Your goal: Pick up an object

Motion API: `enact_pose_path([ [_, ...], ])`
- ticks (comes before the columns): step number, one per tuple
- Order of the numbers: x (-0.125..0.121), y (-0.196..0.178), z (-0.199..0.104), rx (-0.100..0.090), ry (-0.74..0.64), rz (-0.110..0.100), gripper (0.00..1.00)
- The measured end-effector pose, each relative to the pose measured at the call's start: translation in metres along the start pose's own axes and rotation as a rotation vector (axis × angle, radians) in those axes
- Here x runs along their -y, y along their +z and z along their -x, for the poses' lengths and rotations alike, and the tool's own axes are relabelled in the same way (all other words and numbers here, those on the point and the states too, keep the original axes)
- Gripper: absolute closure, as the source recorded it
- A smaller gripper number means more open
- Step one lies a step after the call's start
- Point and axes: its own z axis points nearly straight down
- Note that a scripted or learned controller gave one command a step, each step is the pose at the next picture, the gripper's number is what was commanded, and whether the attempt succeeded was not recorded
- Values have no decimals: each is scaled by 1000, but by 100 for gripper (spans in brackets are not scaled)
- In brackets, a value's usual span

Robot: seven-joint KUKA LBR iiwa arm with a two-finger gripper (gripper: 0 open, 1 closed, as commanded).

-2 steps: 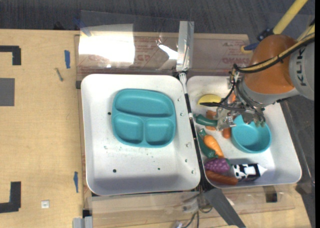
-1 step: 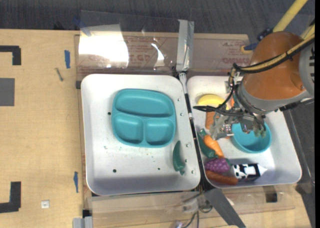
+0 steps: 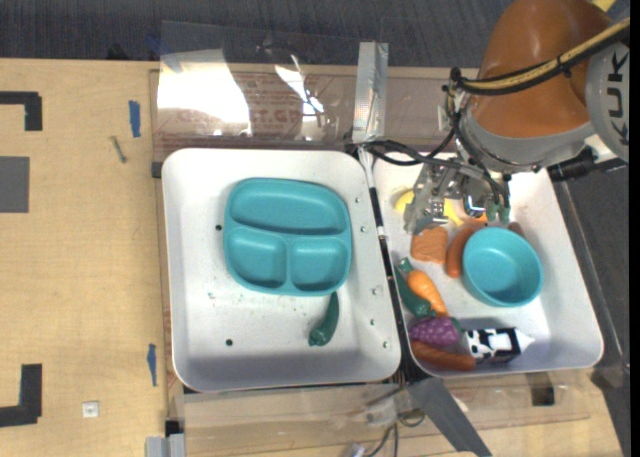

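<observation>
- Orange toy piece (image 3: 430, 244) lies in the right bin (image 3: 570, 275), far-left part, just under the gripper (image 3: 437, 203); a yellow item (image 3: 408, 201) sits beside it, partly hidden.
- Gripper hangs low over that spot; metal parts blur together, so I cannot tell how it is set or whether it grips anything.
- Same bin, outward: teal bowl (image 3: 501, 265) to the right, with a brown-orange piece (image 3: 456, 250) touching its left rim; toy carrot (image 3: 424, 288) nearer; purple grapes (image 3: 437, 328) on a red-orange item (image 3: 443, 355); black-and-white toy (image 3: 492, 342) at the near edge.
- Left bin (image 3: 190, 275): teal divided plate (image 3: 287, 233), three compartments; dark green toy (image 3: 325, 323) near its near-right corner.
- Writing: letters "KU" (image 3: 616, 110) on the arm (image 3: 535, 65); rest cut off.
- Surface: tan board bench (image 3: 70, 275) with black corner marks (image 3: 27, 111) and blue tape bits (image 3: 134, 117); clear plastic sheet (image 3: 260, 95) far of the bins; dark floor beyond.
</observation>
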Motion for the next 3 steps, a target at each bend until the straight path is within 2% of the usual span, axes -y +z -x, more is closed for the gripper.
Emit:
enact_pose_path([
  [1, -33, 30, 53, -7, -15, -1, 100],
  [2, 18, 67, 23, -7, -625, 2, 100],
  [3, 22, 34, 100, 1, -748, 1, 100],
])
